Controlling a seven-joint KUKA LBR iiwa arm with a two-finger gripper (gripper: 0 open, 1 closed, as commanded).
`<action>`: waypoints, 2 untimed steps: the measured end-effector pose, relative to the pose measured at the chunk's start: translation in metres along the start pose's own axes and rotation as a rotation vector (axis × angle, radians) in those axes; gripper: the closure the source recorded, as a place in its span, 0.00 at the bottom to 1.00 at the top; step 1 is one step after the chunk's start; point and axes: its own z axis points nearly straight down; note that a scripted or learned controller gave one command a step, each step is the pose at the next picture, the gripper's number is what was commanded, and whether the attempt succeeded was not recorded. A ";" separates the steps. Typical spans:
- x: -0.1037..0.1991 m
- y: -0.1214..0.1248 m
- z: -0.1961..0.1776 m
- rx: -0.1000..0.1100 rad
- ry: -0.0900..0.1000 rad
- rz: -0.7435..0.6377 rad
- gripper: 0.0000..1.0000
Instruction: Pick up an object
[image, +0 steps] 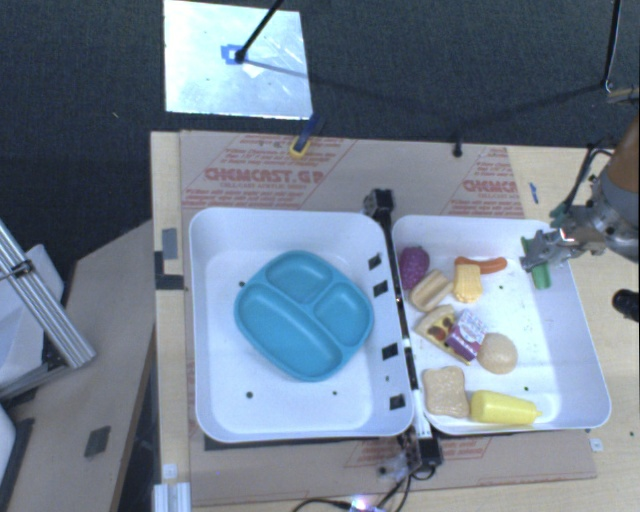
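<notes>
While nothing is yet being carried, the scene is reading as the approach step of a pick. Starting at the left of the frame, the left bin (215, 330) is holding a blue divided plate (303, 315) lying flat near its middle, and nothing else is sitting with it. Moving right past the black divider, the right bin (575, 340) is holding all the candidates: a purple piece (414, 264) at its upper left, a tan bread-like roll (430, 290) just below it, a yellow corn-like piece (467, 283) beside an orange carrot (483, 265), a small purple-and-white packet (464, 338) touching a pale round ball (497, 353), a slice of toast (446, 391) and a yellow wedge (503, 407) along the lower edge. At the upper right of the frame the gripper (541, 262) is hanging over the right bin's upper right corner, with something green showing at its tip; whether that is a grasped toy or part of the tool is too unclear to call, and the finger state cannot be told. The toys are lying well apart from it, toward the bin's left half. The next move is likely calling for a shift leftward over one isolated item, such as the carrot, then a straight descent.
</notes>
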 end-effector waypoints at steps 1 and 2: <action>0.053 0.014 -0.006 0.001 0.002 -0.005 1.00; 0.101 0.013 -0.010 0.004 0.002 -0.004 1.00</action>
